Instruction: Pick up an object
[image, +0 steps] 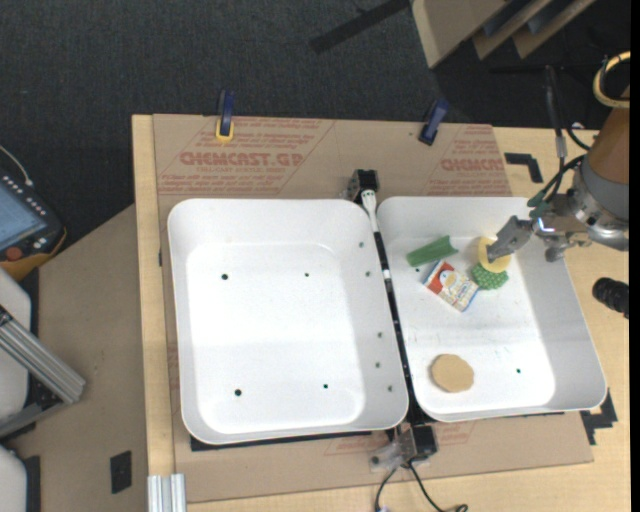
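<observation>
Tan disc (452, 374) near front | yellow-green object (492, 264) touching jaws (510, 238)

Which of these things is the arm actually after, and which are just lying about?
Part of the job:
- gripper
- yellow and green object beside it
- green block
- red and white packet
- tan round disc
- right bin holding them

Just lying about:
- left bin
- blue clamps
- cardboard sheet

A brown cardboard sheet (300, 150) covers the bench at centre frame, with dark carpet (150, 50) across the top.
</observation>
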